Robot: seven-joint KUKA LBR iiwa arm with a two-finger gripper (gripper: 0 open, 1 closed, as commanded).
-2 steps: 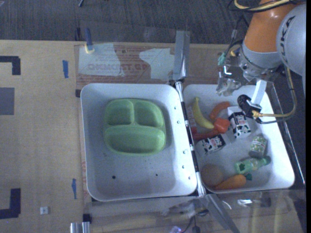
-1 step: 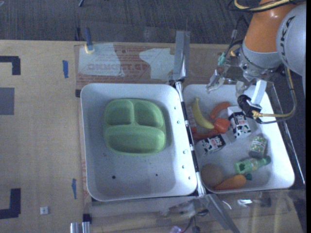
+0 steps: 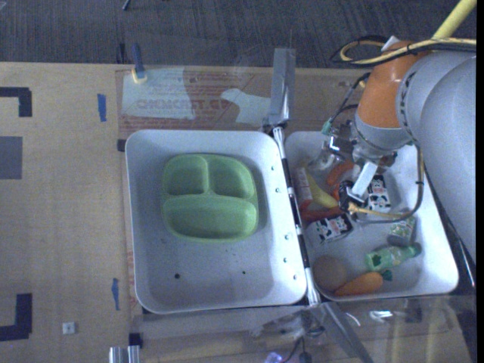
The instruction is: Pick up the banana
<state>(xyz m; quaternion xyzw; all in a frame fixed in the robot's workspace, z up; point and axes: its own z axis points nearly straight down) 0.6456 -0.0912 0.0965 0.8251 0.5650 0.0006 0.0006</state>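
The banana shows as a short yellow curve in the left part of the right bin, partly covered by other items and the arm. My gripper hangs low over that bin's upper left, just above and to the right of the banana, under the orange-banded wrist. Nothing can be seen held in it.
Around the banana lie a red item, an orange-red item and a black-and-white carton. A carrot, a green bottle and a brown round item sit near the front. A green divided plate lies in the left bin.
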